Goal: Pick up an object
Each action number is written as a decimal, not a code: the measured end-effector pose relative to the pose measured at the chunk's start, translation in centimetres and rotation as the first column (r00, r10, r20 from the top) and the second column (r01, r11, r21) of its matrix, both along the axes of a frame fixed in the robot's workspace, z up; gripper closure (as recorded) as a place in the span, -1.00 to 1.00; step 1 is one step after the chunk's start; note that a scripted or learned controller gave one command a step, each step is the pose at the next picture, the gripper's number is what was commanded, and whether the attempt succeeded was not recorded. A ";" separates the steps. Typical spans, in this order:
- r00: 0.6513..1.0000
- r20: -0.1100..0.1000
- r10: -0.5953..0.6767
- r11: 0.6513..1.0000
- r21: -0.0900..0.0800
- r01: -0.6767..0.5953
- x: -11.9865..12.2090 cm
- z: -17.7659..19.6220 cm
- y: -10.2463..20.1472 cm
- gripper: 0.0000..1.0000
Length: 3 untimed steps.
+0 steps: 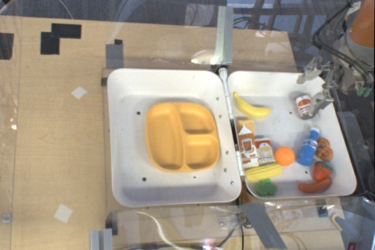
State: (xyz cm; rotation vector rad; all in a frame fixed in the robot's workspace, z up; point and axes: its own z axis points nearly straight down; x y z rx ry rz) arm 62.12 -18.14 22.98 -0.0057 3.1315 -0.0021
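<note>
Grey two-finger claw (pixel 316 91) is hovering over the right shallow white bin (pixel 347 152), fingers apart, straddling a small red-and-white can (pixel 303 106) at the bin's upper right. Yellow plastic banana (pixel 251 106) is lying near, to the left.

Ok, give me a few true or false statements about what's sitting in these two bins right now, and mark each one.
1. The yellow divided tray lies in the left bin. True.
2. The banana lies in the left bin. False: it is in the right bin.
3. The orange ball lies between the small cartons and the blue bottle. True.
4. The gripper hovers over the tray. False: it is by the small can, right bin.
</note>
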 end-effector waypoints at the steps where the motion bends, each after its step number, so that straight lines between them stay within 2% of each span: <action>1: 0.981 0.002 -0.195 0.981 0.002 0.195 2.7 0.5 1.0 -1.00; 2: 0.875 -0.007 -0.484 0.875 0.003 0.484 3.4 -10.3 -0.7 -1.00; 3: 0.732 -0.004 -0.681 0.732 0.005 0.681 -0.8 -11.5 -1.3 -1.00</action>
